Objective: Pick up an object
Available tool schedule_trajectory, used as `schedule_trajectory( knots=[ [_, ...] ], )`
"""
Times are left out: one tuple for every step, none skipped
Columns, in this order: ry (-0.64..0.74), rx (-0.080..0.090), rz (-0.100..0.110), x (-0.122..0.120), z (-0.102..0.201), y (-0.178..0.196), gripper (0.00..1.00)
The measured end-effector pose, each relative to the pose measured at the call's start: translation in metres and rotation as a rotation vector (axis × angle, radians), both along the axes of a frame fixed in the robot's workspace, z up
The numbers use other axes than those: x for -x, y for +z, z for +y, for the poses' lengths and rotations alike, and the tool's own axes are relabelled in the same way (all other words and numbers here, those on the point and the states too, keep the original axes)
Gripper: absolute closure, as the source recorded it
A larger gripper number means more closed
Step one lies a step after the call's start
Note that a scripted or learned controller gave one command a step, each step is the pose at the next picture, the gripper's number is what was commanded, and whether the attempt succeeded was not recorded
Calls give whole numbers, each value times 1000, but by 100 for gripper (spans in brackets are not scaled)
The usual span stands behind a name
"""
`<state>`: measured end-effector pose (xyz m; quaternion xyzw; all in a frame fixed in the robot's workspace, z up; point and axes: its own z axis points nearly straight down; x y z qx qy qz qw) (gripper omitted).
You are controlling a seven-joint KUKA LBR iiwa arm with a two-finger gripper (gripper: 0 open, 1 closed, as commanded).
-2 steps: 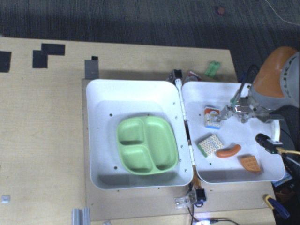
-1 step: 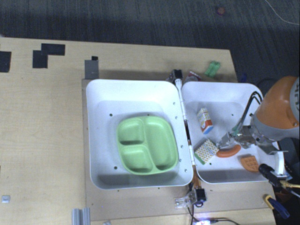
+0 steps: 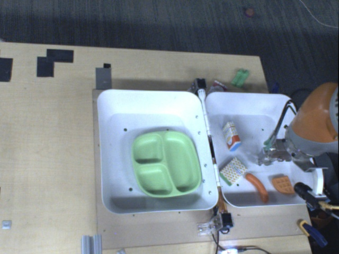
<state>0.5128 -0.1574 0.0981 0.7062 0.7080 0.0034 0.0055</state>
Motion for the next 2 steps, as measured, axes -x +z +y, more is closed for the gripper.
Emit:
schedule_trajectory(
  knots=[
    [3,0,4,-76,-49,-11,100],
    [4,-6,8,-75,-46,-12,0]
  ],
)
